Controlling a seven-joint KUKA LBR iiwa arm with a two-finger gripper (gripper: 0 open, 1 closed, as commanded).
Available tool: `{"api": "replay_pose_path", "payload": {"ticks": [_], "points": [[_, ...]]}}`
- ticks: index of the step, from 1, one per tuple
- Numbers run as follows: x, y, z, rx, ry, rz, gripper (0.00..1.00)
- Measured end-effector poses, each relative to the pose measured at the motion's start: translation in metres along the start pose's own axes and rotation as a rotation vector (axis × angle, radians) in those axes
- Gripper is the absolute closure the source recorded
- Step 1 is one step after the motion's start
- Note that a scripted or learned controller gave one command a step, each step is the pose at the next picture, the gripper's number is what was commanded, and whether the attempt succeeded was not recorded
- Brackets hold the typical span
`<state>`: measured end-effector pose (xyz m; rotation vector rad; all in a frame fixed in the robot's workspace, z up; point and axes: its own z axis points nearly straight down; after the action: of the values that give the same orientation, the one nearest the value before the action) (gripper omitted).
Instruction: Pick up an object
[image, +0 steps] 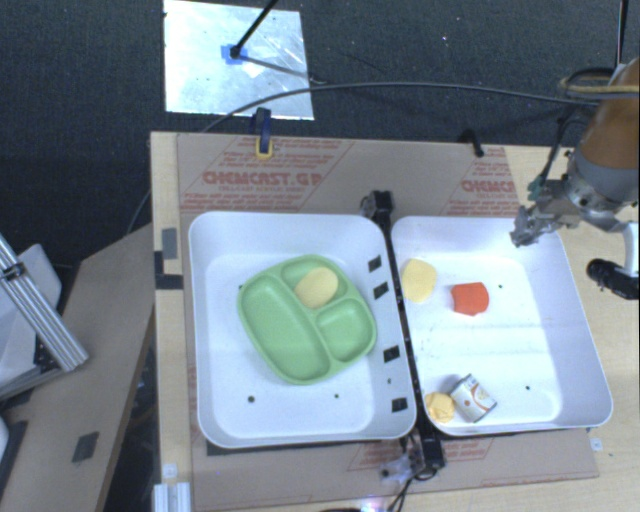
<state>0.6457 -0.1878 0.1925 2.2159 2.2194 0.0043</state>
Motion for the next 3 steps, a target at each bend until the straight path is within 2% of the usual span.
{"api": "replay_pose_path", "payload": {"ticks": [1, 2, 3], "points": [[0.000, 0.002, -0.039, 0.000, 0.000, -0.003, 1.00], [0.052, -0.011, -0.050, 0.004, 0.003, -0.007, 1.00], [0.101, -0.017, -0.042, 0.005, 0.003, -0.007, 1.00]]}}
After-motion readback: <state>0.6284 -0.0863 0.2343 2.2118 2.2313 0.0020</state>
